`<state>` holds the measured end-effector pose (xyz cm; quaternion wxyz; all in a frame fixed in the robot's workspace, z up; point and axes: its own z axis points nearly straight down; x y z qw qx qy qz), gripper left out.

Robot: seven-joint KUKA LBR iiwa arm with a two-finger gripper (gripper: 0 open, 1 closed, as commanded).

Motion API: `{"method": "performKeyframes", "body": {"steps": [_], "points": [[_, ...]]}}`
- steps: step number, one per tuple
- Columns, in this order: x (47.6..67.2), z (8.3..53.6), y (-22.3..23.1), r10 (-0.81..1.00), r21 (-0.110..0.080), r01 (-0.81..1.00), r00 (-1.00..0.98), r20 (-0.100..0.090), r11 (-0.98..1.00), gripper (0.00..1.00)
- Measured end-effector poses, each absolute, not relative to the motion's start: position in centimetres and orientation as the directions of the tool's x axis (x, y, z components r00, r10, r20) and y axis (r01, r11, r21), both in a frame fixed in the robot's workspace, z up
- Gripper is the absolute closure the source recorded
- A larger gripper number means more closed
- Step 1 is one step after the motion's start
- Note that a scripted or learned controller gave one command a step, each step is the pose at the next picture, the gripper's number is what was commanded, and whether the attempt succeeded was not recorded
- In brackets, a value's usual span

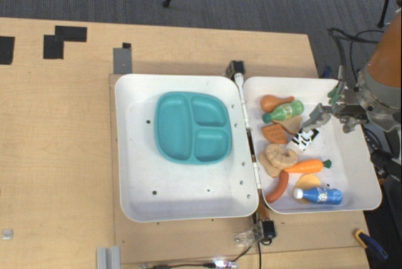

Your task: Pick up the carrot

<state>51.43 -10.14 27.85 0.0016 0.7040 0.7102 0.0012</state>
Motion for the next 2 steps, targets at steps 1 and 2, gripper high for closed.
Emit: {"method": "performKeyframes", "body": {"steps": [1,2], "points": [[49.5,9.6,-10.1,0.992,0.02,0.992,-0.124,-0.004,0.124,0.0],[49.0,20.5,-16.6,0.965,0.013,0.965,-0.261,-0.011,0.261,0.0]]}}
